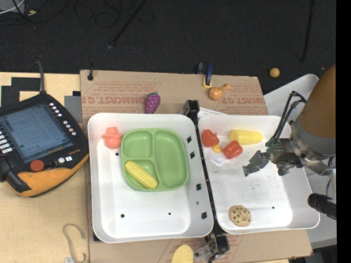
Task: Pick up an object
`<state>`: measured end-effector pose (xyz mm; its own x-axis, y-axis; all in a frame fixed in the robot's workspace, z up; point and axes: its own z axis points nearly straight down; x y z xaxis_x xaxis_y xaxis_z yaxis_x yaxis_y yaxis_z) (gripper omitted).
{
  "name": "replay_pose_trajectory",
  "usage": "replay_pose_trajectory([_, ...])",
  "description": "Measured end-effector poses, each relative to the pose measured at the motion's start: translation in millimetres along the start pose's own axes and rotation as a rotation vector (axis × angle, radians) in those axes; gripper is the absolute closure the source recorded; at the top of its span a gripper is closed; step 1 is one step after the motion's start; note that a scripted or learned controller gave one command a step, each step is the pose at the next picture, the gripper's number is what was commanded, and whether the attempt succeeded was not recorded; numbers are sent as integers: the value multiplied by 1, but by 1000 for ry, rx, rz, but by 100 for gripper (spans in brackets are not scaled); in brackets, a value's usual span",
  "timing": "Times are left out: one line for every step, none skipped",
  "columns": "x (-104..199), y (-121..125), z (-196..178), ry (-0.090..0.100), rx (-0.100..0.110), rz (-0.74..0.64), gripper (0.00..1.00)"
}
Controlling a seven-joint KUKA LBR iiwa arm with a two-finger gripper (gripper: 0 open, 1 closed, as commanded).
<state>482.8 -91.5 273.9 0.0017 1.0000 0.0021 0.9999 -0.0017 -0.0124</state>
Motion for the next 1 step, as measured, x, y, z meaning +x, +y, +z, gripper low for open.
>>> replay_pose_trajectory([0, 1, -5, -1, -9, -2, 0])
